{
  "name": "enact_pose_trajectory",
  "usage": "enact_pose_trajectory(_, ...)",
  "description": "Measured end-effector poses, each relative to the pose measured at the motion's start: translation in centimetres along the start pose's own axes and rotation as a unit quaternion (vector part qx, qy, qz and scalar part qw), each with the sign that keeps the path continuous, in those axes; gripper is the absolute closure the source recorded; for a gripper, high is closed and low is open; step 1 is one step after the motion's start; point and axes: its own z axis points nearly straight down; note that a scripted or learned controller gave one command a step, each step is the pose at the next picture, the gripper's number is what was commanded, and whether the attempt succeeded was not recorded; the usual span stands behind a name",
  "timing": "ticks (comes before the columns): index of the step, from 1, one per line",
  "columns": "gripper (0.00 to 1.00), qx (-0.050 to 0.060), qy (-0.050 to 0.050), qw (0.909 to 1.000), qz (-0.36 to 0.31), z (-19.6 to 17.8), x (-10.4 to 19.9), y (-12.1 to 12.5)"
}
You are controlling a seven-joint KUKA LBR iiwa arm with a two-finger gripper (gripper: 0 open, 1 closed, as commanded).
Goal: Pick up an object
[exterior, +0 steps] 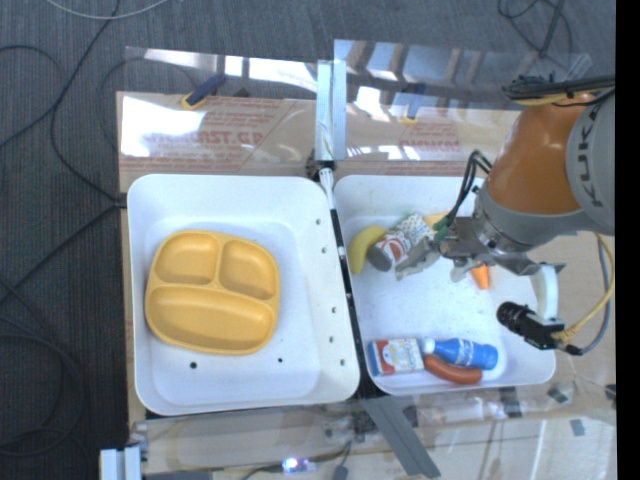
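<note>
Claw [432,251] (grip unclear) beside one can [398,245], one banana [361,247], one bottle [460,352].

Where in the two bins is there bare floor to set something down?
Left bin: strips around the yellow tray. Right bin: centre patch between the can and the blue bottle. Crowded around the can and banana.

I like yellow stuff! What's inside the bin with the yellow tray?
Just the yellow tray, lying flat in the left bin. Whatever is underneath the tray is covered.
</note>
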Motion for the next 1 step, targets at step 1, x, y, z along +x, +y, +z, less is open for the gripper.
enact_pose_trajectory(1,0.00,0.000,0.000,0.9945,0.105,4.17,-3.78,6.39)
